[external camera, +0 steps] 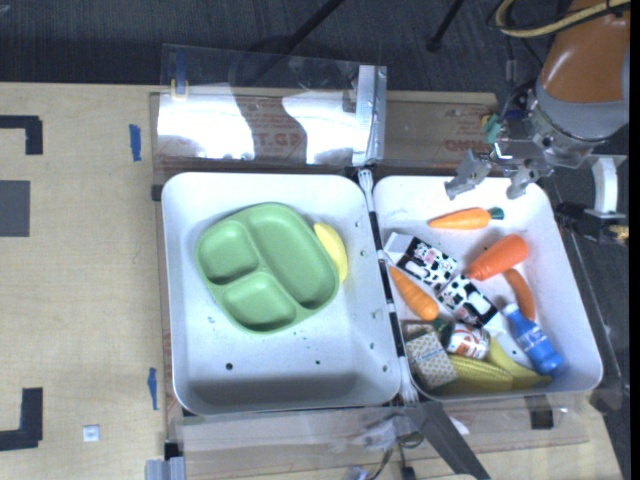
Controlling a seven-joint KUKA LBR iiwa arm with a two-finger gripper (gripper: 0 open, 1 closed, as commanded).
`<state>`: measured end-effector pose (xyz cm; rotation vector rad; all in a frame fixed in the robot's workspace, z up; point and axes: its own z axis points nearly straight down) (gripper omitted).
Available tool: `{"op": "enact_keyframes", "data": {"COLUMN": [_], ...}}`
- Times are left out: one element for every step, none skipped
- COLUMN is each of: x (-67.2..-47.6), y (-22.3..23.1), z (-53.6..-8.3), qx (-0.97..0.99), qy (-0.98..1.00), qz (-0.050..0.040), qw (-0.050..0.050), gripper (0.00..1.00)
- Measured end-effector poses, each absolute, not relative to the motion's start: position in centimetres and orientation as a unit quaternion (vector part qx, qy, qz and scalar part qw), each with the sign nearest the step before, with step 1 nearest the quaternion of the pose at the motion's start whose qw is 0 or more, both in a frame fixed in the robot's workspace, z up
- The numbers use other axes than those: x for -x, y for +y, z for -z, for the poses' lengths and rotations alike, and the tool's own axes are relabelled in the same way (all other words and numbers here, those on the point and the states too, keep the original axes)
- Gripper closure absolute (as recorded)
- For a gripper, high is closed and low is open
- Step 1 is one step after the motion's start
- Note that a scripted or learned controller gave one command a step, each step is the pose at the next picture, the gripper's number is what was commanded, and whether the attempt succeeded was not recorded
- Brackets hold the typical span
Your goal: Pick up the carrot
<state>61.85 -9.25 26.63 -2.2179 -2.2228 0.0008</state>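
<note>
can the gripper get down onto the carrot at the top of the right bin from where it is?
Probably yes. The gripper hangs open just above the carrot, which lies flat on bare bin floor, apart from the other toys. The right bin's back wall is close, which could crowd the jaws.

Banana (333, 249) half behind green plate (266, 265)

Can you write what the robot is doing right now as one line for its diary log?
step: reaching | claw: open, above right bin's far edge | carrot: lying in right bin, not held | status: not grasped yet

Two white bins (200, 368) (575, 298), one green tray (265, 265), one carrot (462, 219), one blue bottle (530, 342).
</note>
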Motion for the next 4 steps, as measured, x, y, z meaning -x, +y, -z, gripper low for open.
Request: {"op": "enact_keyframes", "data": {"x": [-65.4, -66.2, -66.3, -65.8], "y": [-16.6, -18.4, -18.6, -13.1], "z": [-16.3, -9.6, -11.0, -19.4], "qx": [0.608, 0.611, 0.612, 0.661], "qy": [-0.794, -0.791, -0.791, -0.75], "qz": [0.0003, 0.0042, 0.0036, 0.0007], "qw": [-0.001, -0.009, -0.011, -0.002], "gripper": [0.0, 0.0, 1.0, 1.0]}}
